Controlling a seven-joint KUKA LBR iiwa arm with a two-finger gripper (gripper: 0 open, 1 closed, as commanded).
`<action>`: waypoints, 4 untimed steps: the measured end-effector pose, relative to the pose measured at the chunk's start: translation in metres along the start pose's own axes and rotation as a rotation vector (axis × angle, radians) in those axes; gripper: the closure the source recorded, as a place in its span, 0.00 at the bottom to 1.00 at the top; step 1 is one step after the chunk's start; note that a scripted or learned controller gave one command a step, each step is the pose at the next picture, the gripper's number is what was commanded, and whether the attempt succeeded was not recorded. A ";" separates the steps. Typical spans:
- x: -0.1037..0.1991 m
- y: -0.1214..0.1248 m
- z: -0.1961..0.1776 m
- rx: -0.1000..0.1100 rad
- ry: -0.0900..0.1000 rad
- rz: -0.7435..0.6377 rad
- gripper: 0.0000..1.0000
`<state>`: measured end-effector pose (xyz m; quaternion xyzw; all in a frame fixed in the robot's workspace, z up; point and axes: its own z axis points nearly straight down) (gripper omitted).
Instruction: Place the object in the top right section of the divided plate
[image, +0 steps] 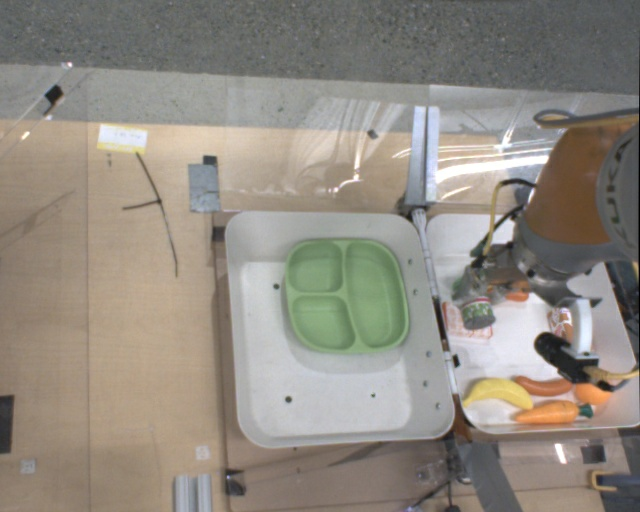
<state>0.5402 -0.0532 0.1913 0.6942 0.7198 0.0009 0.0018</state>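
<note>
At the left of the frame the bare wooden bench (100, 330) is seen, with a yellow label (122, 138) at the upper left and a thin dark wire (160, 215) beside it. Toward the middle the left bin (330, 410) is found, and in its upper half the green plate (347, 295) is laid flat. Three sections are shown on the plate, and nothing is seen in any of them, so the placement is judged not yet done.

Further right, past the rail between the bins, the right bin (520, 345) is reached. Near its left wall a small packet (470, 318) is lying, and along its lower edge a banana (498, 393), a carrot (547, 412) and a red chili (540, 384) are gathered. Which of these is the object to be moved cannot be told.

At the upper right the arm (580, 200) is lowered over the right bin, with the gripper (487, 283) just above the packet. Whether the hand is released or clenched cannot be told. The pick, the carry across and the release are judged as all left to do.
</note>
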 end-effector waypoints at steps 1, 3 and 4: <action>0.085 0.029 -0.004 0.000 0.002 0.046 1.00; 0.191 0.129 0.013 0.000 0.001 0.112 1.00; 0.192 0.129 0.013 0.000 0.001 0.111 0.00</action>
